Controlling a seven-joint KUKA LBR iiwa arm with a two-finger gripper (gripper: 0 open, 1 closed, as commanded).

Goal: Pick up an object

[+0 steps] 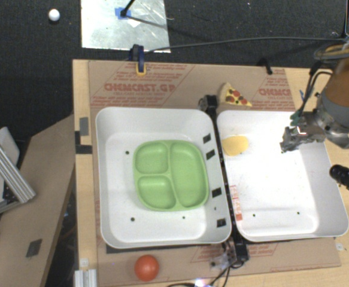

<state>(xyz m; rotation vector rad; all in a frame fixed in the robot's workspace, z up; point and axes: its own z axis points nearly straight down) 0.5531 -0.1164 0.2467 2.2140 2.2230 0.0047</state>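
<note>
The arm [345,88] enters from 3 o'clock, wrist angled down over the right bin [294,220]. The gripper [292,137] hovers at the bin's 1 o'clock; finger state cannot be determined. The yellow object [235,144] lies at the bin's 10 o'clock.

Cut off and unclear

The arm [345,94] runs off the right edge; the gripper [291,137] is too small and dark to read; bottom-edge wires [222,268] blur.

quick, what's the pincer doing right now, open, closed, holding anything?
Pincer: over the right bin, open or closed cannot be told; nothing seen between its tips. The yellow piece lies apart from it.
</note>
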